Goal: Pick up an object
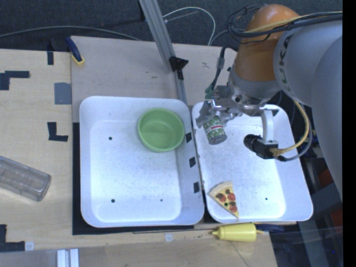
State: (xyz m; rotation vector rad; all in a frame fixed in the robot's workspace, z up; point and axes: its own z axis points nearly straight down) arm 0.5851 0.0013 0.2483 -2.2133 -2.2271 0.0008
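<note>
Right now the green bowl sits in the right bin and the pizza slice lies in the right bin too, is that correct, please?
Not quite: the camera view shows the green bowl in the left bin. The pizza slice does lie in the right bin.

Pale wooden bench [122, 65] — dark carpet [67, 7] behind

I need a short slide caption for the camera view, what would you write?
KUKA arm's tool over the right bin at a small can; pizza slice nearby, green bowl in left bin.
</note>
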